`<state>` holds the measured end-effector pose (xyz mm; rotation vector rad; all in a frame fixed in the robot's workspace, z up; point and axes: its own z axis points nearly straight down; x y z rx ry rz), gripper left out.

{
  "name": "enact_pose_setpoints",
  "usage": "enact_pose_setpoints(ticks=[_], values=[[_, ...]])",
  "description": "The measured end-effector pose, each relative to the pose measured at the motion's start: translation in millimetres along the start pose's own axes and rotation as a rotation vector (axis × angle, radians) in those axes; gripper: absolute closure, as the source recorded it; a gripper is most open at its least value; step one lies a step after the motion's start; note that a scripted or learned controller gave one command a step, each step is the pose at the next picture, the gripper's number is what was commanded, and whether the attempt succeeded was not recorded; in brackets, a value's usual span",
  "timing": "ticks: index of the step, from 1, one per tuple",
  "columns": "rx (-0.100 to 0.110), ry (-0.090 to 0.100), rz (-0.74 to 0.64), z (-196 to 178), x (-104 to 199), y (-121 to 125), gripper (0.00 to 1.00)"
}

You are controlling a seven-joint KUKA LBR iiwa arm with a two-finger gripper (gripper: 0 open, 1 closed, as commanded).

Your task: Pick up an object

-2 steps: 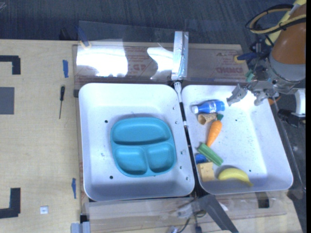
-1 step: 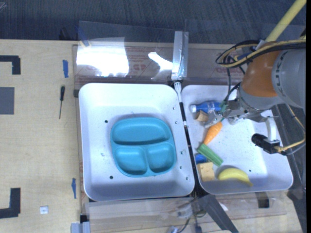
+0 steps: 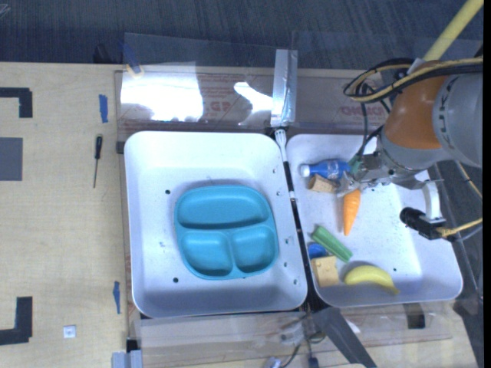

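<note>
- The gripper (image 3: 359, 176) is being held low over the right bin (image 3: 441, 278), toward its 11 o'clock corner, just above the top of a carrot (image 3: 350, 210).
- Whether the fingers are open or closed cannot be told; nothing is being seen gripped between them.
- A blue bottle (image 3: 328, 168) is lying at 9 o'clock of the gripper.
- A green stick (image 3: 331, 242), a tan block (image 3: 325, 269) and a banana (image 3: 370, 275) are lying toward 6 o'clock.
- A blue divided tray (image 3: 225, 229) is being carried by the left bin (image 3: 149, 167) on the desk (image 3: 54, 228).
</note>
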<state>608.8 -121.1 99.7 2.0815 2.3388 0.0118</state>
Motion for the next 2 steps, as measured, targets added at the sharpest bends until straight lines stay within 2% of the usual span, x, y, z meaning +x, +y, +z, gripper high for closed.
enact_pose_setpoints(ticks=[1,2], values=[[0.006,0.002,-0.095,-52.0,-8.1,20.5,1.00],[0.008,0.003,0.044,-86.2,55.9,29.2,1.00]])
